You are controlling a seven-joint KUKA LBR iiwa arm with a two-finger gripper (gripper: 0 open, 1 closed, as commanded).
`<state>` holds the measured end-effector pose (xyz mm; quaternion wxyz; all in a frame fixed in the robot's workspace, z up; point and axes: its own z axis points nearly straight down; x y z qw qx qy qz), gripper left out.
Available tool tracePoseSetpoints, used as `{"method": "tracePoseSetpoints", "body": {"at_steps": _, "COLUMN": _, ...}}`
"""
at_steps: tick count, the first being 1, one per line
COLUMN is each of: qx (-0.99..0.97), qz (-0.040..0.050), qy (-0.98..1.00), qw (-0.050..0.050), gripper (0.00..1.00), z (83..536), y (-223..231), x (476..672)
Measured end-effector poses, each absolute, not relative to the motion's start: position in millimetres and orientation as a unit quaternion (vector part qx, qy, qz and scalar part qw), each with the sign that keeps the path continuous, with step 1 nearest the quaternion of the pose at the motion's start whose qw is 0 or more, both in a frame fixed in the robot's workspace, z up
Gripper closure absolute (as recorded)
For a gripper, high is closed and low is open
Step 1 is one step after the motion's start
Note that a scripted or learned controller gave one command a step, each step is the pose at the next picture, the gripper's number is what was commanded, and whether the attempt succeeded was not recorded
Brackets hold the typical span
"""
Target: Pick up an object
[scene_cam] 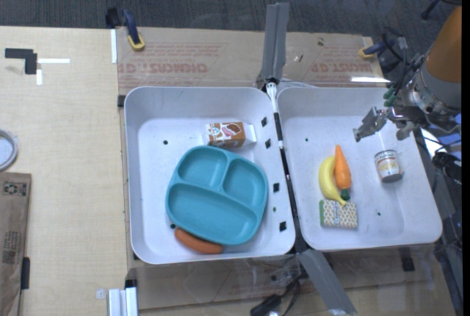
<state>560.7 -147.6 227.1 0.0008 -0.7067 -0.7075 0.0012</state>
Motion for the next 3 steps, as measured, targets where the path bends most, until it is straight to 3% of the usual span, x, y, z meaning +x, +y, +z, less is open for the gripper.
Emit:
{"method": "tracePoseSetpoints", "body": {"at_steps": 1, "qx": -0.707, "qz": 0.0005, "qy": -0.707, "qw": 0.000, "gripper": 0.00, "z": 91.3, "y": -120.0, "x": 562.4}}
{"method": "tracePoseSetpoints", "body": {"at_steps": 2, "qx": -0.709, "qz": 0.0014, "qy": -0.705, "qw": 0.001, "gripper": 1.00, "z": 99.3, "y": -121.4, "x": 561.6}}
{"method": "tracePoseSetpoints", "body": {"at_steps": 3, "qx": -0.707, "qz": 0.0011, "qy": -0.708, "qw": 0.000, "gripper": 1.00, "z": 190.8, "y": -73.3, "x": 588.9}}
